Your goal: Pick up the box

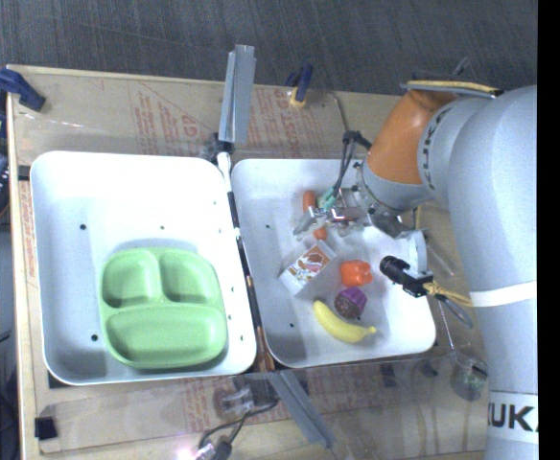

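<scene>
The box [307,264], small and white with red and brown print, lies tilted near the middle of the right bin [261,199]. My gripper [320,217] hangs over the upper middle of that bin, a little above and to the right of the box, apart from it. Nothing shows in its grasp. A small orange item [309,200] lies just by the gripper's left side.
Right of the box sit an orange-red pepper [356,273], a purple item [350,302] and a yellow banana [343,325]. The left bin [69,190] holds a green divided tray [163,308]. A ridge [240,257] separates the bins.
</scene>
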`<state>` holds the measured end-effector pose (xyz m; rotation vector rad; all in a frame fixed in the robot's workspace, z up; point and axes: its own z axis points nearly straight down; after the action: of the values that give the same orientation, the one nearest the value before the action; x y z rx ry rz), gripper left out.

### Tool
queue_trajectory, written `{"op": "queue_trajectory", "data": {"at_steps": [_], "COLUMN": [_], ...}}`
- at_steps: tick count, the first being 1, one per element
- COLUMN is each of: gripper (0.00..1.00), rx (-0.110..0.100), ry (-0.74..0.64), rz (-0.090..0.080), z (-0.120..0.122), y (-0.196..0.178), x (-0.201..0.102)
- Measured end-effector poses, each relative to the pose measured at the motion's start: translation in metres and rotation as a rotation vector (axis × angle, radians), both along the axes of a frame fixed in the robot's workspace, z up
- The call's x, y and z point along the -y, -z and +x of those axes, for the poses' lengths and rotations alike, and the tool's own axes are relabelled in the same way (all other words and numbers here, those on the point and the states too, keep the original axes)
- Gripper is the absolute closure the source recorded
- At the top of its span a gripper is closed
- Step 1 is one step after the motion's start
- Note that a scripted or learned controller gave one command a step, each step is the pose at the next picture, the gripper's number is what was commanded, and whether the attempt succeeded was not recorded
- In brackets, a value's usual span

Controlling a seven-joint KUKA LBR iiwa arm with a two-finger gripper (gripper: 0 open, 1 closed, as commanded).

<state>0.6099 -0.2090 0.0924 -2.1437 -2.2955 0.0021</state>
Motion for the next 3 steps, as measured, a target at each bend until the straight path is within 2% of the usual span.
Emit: {"op": "queue_trajectory", "data": {"at_steps": [1, 2, 3], "gripper": [0.0, 0.0, 0.0], "rx": [0.003, -0.002, 0.002], "ry": [-0.163, 0.017, -0.348], "rz": [0.0, 0.001, -0.001], "z": [0.046, -0.003, 0.019], "y": [-0.033, 0.001, -0.06], "x": [0.001, 0.0, -0.001]}}
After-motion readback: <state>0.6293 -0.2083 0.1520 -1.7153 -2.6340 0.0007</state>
